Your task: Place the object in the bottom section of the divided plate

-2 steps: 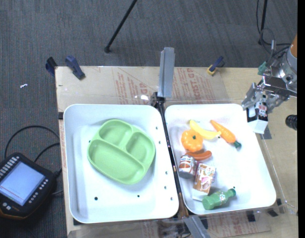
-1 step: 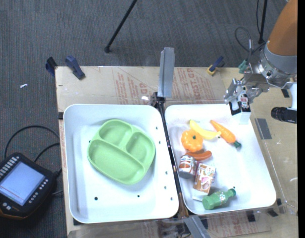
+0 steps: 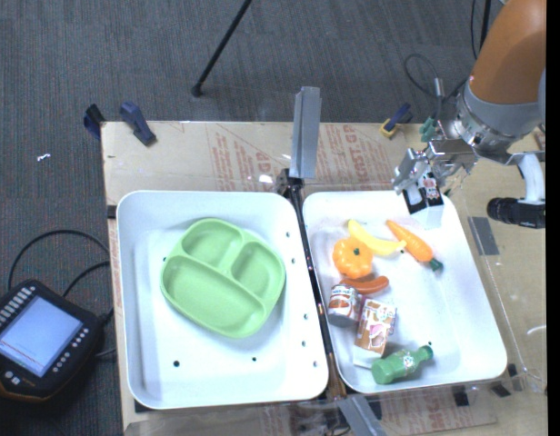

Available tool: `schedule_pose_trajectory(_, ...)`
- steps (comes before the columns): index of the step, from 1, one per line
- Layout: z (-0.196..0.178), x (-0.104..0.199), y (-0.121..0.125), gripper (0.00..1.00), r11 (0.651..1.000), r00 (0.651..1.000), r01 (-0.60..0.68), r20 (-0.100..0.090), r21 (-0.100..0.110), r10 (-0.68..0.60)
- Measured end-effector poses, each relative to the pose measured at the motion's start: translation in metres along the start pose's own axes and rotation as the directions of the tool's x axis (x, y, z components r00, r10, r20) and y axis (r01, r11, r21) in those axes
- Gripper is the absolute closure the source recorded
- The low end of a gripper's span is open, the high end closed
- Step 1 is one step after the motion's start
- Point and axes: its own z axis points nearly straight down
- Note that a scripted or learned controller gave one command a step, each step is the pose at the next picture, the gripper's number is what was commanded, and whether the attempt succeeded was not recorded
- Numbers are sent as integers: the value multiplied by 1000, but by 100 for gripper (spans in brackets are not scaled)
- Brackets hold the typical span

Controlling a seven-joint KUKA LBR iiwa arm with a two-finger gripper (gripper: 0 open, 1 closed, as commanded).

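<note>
A green divided plate [image 3: 224, 276] lies in the left bin [image 3: 144, 243], its three sections bare. The right bin [image 3: 475, 321] holds a yellow banana [image 3: 375, 240], an orange carrot [image 3: 412, 241], an orange pumpkin [image 3: 353, 258], a red sausage [image 3: 368, 286], a small can [image 3: 342, 302], a juice carton [image 3: 375, 325] and a green bottle [image 3: 400, 364]. My gripper [image 3: 425, 192] hangs over the far edge of the right bin, just above the carrot and banana. Nothing shows between its fingers.
A grey upright post [image 3: 306, 134] stands at the back between the bins. Blue clamps [image 3: 135, 122] sit on the bench's far left corner. A teach pendant [image 3: 39, 334] lies on the floor at the left.
</note>
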Motion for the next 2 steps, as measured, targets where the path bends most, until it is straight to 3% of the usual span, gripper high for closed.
schedule_pose_trajectory(1, -8, 37, 3, 100, 975, 975, 222, 1, -1, -222)
schedule_pose_trajectory(2, -19, 51, 4, 100, 917, 917, 400, 2, -3, -400)
